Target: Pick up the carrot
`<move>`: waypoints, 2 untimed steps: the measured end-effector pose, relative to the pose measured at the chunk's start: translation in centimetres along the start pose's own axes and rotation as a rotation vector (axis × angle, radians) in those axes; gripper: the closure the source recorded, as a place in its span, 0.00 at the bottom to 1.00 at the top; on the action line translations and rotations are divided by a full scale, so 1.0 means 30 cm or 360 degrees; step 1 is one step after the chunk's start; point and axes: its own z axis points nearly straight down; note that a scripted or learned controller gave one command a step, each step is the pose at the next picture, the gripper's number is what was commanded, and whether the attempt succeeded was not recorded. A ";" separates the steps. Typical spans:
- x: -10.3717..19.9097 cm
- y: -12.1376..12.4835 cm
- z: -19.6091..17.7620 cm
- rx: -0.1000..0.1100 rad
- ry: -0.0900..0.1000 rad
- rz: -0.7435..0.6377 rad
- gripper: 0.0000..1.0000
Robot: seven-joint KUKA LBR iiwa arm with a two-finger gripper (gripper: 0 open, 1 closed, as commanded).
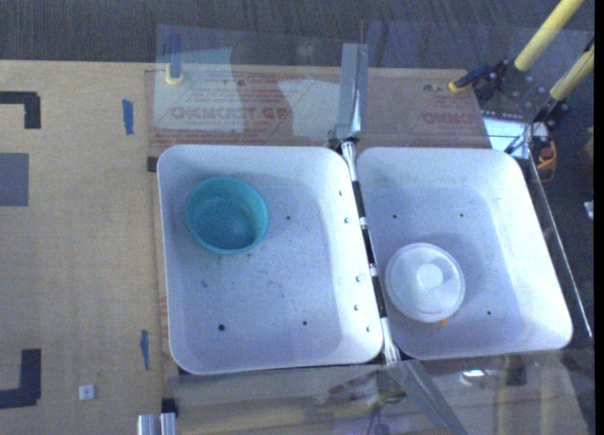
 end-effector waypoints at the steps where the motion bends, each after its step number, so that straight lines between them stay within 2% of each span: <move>1: 0.016 -0.010 -0.245 -0.0002 -0.0001 -0.0431 1.00; 2: 0.017 -0.010 -0.245 -0.0002 -0.0001 -0.0431 0.00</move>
